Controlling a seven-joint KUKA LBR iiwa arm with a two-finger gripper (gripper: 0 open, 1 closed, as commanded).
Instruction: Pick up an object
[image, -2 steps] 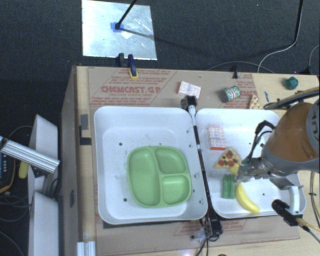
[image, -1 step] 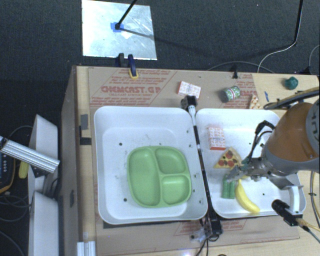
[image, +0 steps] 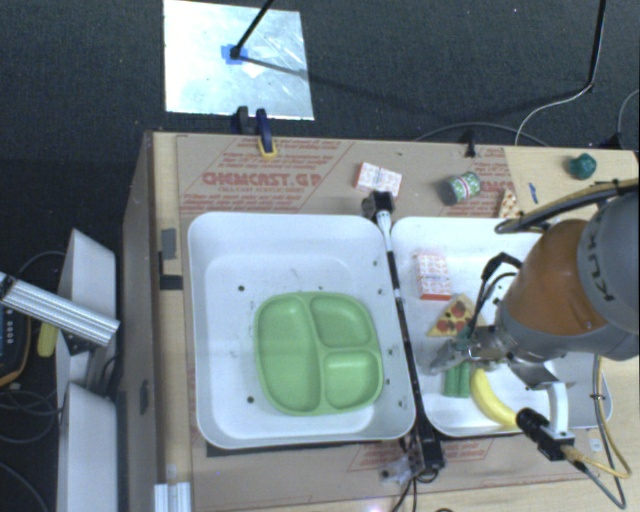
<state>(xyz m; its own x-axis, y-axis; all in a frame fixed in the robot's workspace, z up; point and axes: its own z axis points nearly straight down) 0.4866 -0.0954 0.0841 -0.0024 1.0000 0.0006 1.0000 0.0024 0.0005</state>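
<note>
The arm, grey with an orange band above the wrist, rises closest to the lens, reaching in from the right and bending down over the right bin. Its wrist points toward the bin's lower middle, and the end effector sits low over the bin floor, aimed leftward toward the divider between the two bins. How wide it stands cannot be told from this angle, and nothing can be seen held in it.

Just below the end effector lies a small green block, and beside that, to the right, a yellow banana curves toward the bin's near rim. Just above the end effector is a pizza slice toy, and farther up the bin a small white and pink box rests flat.

The left bin holds a green divided plate with three compartments, lying near the middle toward the near side.

On the worktop behind the bins sit a white and red packet, a small green can on its side, and, far right, a dark green ball. A black and yellow clamp grips the worktop's far edge.
</note>
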